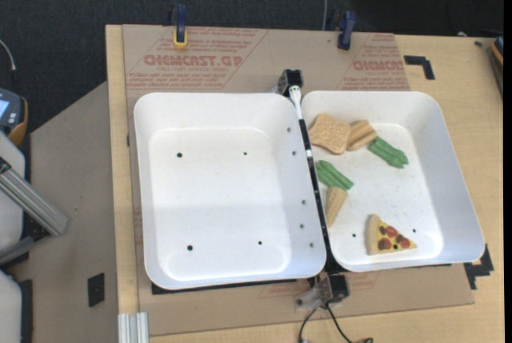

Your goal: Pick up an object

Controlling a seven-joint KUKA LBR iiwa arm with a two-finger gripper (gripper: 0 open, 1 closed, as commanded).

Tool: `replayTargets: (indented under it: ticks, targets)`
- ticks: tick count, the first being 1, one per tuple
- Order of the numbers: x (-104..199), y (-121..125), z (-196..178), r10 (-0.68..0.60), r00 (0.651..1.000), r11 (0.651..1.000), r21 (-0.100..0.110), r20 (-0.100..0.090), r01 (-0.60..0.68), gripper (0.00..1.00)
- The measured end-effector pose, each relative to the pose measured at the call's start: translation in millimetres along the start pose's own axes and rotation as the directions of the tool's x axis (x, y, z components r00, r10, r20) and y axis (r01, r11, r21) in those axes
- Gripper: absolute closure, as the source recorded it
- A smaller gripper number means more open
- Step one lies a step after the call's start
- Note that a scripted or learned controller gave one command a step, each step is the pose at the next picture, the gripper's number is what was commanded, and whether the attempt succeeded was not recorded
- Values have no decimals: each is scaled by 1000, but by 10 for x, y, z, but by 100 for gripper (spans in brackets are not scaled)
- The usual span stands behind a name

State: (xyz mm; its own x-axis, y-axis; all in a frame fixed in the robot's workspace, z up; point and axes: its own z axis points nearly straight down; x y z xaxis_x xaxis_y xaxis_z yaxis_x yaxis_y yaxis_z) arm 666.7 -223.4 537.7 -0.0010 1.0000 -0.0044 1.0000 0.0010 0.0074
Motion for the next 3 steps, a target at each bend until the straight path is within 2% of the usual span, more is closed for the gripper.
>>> replayTargets:
  ticks: [1, 3]
  targets:
    - [6, 8, -97, -1, 1000, 1000, -3, 3, 1, 100]
    - [18, 22, -317, -4, 1000, 1000, -12, 9, 4, 100]
